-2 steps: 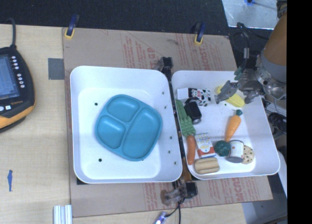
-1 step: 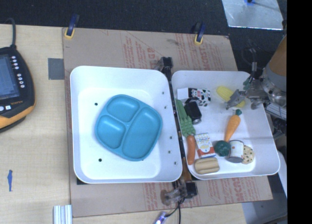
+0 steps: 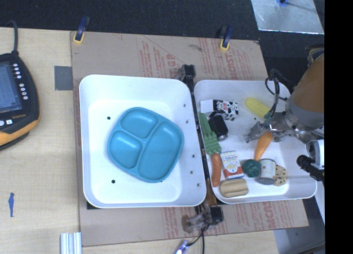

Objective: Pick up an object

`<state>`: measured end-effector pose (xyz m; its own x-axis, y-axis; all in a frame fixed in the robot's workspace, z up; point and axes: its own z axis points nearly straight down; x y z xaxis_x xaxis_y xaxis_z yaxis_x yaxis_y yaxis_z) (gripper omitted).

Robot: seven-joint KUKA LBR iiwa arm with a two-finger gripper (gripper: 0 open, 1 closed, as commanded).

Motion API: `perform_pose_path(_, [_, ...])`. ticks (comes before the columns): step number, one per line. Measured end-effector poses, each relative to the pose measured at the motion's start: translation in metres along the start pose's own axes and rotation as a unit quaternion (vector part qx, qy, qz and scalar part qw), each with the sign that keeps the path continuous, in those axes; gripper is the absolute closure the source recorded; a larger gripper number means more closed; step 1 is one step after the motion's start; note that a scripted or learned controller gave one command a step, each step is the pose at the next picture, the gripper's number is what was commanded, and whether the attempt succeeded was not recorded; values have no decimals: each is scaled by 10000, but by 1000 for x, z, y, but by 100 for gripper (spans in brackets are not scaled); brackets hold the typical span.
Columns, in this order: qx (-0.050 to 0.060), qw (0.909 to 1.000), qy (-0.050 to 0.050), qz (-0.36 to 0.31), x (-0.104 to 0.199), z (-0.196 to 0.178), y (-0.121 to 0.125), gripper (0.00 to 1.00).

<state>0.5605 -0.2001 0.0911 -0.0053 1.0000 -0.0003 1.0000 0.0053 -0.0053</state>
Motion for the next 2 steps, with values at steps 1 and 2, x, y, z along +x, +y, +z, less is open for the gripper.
perform_pose_path(1, [1,10000,-11,-14,-1,-11,0,100])
perform_pose_path(2, [-12,10000,-3,-12,59,-1,23,100])
